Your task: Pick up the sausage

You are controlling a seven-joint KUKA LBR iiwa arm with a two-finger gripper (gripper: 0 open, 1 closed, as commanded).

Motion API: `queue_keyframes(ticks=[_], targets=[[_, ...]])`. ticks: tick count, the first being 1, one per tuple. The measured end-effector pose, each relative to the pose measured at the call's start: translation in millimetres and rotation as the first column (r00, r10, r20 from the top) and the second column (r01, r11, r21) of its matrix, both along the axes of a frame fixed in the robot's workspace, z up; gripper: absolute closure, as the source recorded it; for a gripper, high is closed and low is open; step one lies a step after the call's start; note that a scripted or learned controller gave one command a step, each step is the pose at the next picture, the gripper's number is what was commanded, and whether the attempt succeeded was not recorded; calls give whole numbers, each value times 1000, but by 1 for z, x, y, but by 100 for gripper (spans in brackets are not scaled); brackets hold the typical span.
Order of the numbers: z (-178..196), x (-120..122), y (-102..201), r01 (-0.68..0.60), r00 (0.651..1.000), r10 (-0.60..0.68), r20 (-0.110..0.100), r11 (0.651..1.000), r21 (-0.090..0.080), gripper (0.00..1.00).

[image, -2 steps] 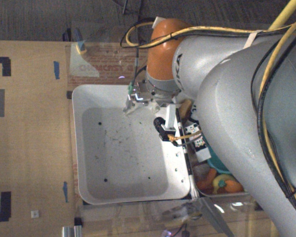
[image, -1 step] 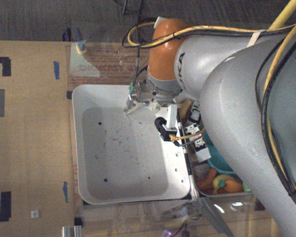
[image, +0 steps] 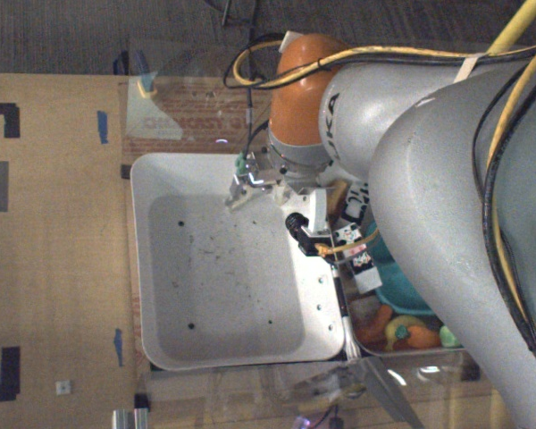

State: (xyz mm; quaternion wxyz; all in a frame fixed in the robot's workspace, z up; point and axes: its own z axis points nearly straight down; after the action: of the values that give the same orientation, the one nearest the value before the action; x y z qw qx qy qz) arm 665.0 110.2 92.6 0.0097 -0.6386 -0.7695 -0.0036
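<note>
Over the upper edge of the left bin point(image: 152, 266), the end effector point(image: 243, 189) hangs just inside the bin's far rim, beneath the orange band point(image: 302, 96) of the arm. Its tips are small and pale against the white wall, and I cannot tell whether they are released or clenched; nothing is visibly between them. That bin's floor is bare apart from dark specks, so there is open room across its middle and toward its lower and left edges. The grey arm point(image: 429, 177) covers most of the right bin point(image: 411, 351), leaving a narrow strip exposed along its lower edge beside the divider between the two bins. In that strip lie a teal cloth point(image: 402, 284) and a cluster of orange, yellow and green items point(image: 402, 331); which of these is the sausage cannot be told. Left of the bins, the wooden bench point(image: 54, 239) lies open, marked with black and blue tape.
</note>
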Motion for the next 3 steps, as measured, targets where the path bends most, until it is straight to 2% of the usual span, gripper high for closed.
queue_keyframes(ticks=[1,2,3], targets=[[0,0,-1,-53,999,53,-2,999,-2,0],[93,2,-23,-14,1000,14,13,1000,-18,0],[71,2,51,-21,1000,21,14,1000,-17,0]])
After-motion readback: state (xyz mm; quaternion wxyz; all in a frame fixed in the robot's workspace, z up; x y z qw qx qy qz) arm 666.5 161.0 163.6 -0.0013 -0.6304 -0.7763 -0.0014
